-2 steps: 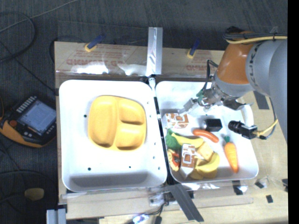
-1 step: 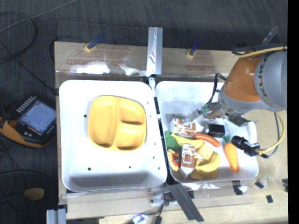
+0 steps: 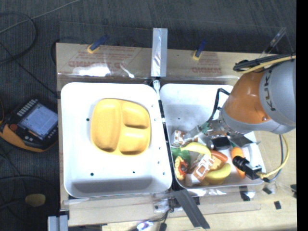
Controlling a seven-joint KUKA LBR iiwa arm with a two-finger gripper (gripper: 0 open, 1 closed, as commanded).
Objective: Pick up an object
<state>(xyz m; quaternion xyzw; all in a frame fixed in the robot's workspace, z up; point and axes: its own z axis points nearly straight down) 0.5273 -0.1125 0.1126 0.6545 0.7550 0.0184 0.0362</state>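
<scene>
Dark carpet surrounds the bench, where the gripper point(image 3: 217, 137), its state impossible to tell, hangs over the toy pile point(image 3: 201, 162) filling the right bin point(image 3: 192, 100); such crowded pieces could probably slip or snag.

The arm point(image 3: 262, 102) is running off the right edge, its upper part cut away. Its orange band is covering the right bin's point(image 3: 187, 100) far right side and the wrist below it, so the gripper's state is staying unreadable. The pile of small objects point(image 3: 199, 162) is overlapping, with lower pieces too jumbled to identify.
</scene>
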